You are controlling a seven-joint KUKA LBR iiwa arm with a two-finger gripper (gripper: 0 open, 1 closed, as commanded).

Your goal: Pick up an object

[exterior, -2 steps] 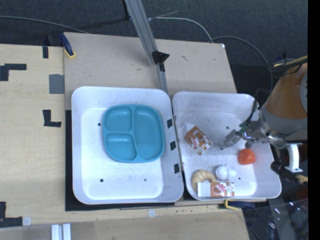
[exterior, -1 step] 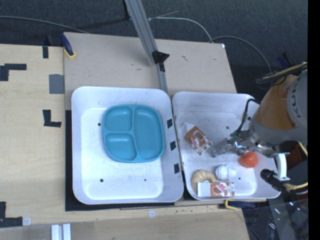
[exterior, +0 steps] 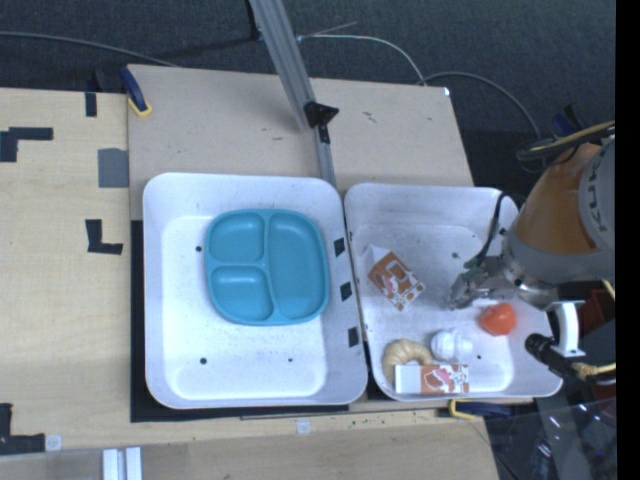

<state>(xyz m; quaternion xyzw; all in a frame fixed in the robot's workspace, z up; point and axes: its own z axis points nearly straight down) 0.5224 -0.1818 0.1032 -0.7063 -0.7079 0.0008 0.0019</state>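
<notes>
The arm (exterior: 565, 218) enters from the right edge of the tabletop (exterior: 60, 198), and its gripper (exterior: 468, 290) is lowered into the right bin (exterior: 430, 203) near that bin's right wall. Jaw state cannot be determined (the wrist blocks the view). An orange ball (exterior: 497, 319) lies just beside the gripper. A printed packet (exterior: 395, 279) rests mid-bin. A pastry (exterior: 405, 352), white object (exterior: 451, 345) and box (exterior: 432, 377) sit along the near edge. The left bin (exterior: 160, 268) holds a blue tray (exterior: 267, 266).
</notes>
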